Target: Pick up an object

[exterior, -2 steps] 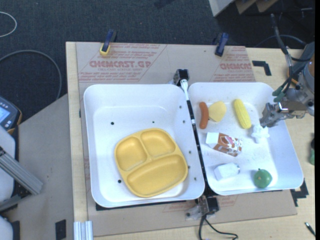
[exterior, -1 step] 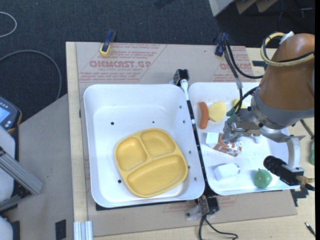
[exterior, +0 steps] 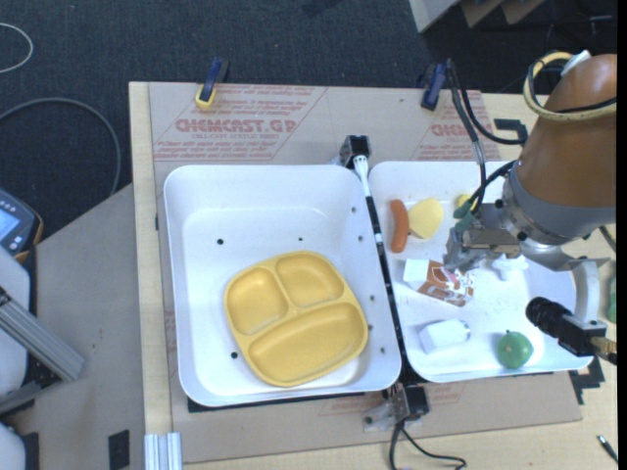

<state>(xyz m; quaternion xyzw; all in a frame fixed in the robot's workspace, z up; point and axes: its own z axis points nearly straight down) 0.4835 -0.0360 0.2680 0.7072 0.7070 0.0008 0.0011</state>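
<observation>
The right bin (exterior: 431, 172) holds several small items: an orange sausage-shaped piece (exterior: 399, 225), a yellow rounded piece (exterior: 425, 217), a brown-and-white packet (exterior: 446, 285), a white block (exterior: 444, 335) and a green apple (exterior: 514, 349). My gripper (exterior: 464, 258) hangs low over the middle of this bin, directly above the packet's upper right edge. The wrist and grey arm body hide the bin's right part. Nothing can be seen lifted off the bin floor.
A yellow divided plate (exterior: 297, 315) lies in the left bin (exterior: 196, 213). A black divider with clamps (exterior: 370, 213) runs between the bins. A black cylindrical part (exterior: 556, 323) juts out by the apple. Cables trail from the arm toward the back.
</observation>
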